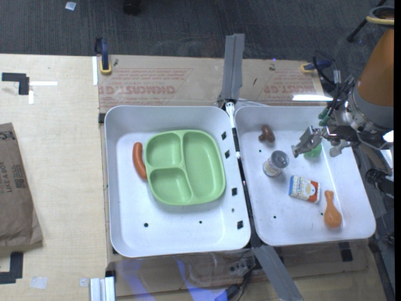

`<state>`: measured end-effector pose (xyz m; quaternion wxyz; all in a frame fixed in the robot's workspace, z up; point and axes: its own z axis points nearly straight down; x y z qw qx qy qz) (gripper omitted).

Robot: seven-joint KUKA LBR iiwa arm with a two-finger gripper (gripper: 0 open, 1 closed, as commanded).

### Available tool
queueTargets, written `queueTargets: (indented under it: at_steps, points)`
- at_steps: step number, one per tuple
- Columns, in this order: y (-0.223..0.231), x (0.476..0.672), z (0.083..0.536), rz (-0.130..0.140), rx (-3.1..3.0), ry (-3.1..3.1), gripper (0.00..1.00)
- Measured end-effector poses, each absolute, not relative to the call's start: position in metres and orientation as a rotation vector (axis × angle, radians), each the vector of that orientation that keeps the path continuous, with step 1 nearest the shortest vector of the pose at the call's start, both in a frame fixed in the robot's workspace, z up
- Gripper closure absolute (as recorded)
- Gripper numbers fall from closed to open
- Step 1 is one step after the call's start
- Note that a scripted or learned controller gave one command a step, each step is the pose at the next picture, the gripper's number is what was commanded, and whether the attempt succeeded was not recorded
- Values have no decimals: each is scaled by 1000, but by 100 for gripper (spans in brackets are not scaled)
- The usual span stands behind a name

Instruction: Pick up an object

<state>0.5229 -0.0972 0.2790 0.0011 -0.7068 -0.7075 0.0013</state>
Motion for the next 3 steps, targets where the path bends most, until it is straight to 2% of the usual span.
queueTargets:
  at_steps: [1, 2, 3]
  points:
    - [-153, 528, 259, 4, -2388, -2039, 0]
    - [-106, 512, 357, 3, -2328, -2110, 0]
    - [-184, 500, 212, 4, -2321, -2114, 0]
